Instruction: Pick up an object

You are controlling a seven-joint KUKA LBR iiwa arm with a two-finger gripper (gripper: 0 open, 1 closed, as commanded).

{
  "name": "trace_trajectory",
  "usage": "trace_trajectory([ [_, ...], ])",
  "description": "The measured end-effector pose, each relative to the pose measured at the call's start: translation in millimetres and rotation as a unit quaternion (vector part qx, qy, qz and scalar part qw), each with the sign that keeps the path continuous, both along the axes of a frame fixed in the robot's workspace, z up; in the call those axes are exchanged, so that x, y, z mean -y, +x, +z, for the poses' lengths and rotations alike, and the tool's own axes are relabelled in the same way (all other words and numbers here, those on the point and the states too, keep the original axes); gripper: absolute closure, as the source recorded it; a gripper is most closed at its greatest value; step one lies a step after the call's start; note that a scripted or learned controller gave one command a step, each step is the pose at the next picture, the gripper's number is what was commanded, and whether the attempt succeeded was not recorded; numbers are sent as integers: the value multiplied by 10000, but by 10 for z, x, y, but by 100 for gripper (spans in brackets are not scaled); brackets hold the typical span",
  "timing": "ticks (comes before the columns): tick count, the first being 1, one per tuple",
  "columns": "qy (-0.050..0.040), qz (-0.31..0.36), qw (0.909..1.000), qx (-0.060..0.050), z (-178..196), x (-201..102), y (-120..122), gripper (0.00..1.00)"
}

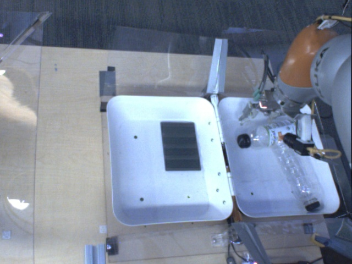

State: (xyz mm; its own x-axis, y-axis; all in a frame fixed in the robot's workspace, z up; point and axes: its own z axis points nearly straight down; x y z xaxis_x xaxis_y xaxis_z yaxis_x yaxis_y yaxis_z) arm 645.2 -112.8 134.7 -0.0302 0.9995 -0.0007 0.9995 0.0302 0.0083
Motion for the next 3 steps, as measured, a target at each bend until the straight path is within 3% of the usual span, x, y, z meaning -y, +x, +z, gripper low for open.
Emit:
trace_trajectory([
  [1, 0, 194, 9998, 20, -462, 75, -377, 0],
  [2, -5, 203, 9998, 65, -336, 66, -343, 100],
  [3, -6, 203, 9998, 63, -338, 66, -344, 0],
])
